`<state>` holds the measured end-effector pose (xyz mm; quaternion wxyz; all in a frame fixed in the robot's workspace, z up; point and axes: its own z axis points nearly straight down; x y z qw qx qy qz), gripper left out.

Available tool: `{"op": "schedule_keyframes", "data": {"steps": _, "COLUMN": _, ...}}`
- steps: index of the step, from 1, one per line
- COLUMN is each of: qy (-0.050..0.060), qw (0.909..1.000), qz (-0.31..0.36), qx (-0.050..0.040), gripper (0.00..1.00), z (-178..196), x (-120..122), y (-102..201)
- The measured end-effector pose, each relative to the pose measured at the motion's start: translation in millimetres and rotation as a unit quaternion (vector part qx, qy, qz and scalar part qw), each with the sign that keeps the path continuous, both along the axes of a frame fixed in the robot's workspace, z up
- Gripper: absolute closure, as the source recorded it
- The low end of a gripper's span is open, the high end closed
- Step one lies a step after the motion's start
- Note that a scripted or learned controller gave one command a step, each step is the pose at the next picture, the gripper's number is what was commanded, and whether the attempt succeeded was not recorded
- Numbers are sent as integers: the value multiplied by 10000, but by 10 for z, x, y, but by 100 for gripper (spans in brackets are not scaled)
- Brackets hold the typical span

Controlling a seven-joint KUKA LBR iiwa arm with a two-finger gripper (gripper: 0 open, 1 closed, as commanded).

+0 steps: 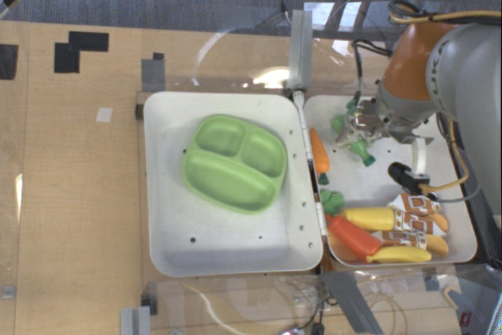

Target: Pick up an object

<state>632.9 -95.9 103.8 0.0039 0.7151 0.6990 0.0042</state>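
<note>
The claw (362, 124) hangs over the upper part of the right white bin (463, 247), among small green plastic pieces (365, 153); whether it grips anything cannot be told. Below lie a yellow toy banana (375, 217) and a red toy pepper (353, 238). An orange toy carrot (318, 152) lies by the bin's left wall. The left white bin (172, 247) holds a green divided plate (235, 162).
</note>
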Motion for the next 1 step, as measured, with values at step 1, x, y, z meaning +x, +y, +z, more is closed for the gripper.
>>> {"op": "schedule_keyframes", "data": {"steps": 1, "qy": 27, "qw": 9974, "qz": 725, "qx": -2, "gripper": 100, "z": 827, "x": 2, "y": 790}}
